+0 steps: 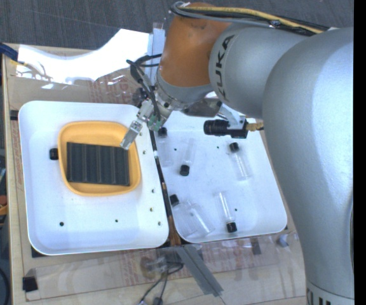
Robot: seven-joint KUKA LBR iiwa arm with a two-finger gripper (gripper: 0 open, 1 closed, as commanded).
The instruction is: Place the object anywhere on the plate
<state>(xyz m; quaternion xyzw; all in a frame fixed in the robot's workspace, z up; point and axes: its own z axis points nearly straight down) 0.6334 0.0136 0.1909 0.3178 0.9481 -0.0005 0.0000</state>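
1 fixed camera sits above the bench (94, 272) and looks down at a slant, taking in both white bins, the left bin (37, 227) and the right bin (259, 215), side by side. It is near enough that the arm (284, 88), reaching in from the right, looms large and covers the upper right of the view.

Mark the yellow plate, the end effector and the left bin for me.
yellow plate (75, 134): camera view, its bare upper-left rim.
end effector (131, 136): camera view, its finger end over the plate's right edge.
left bin (81, 227): camera view, its bare floor.
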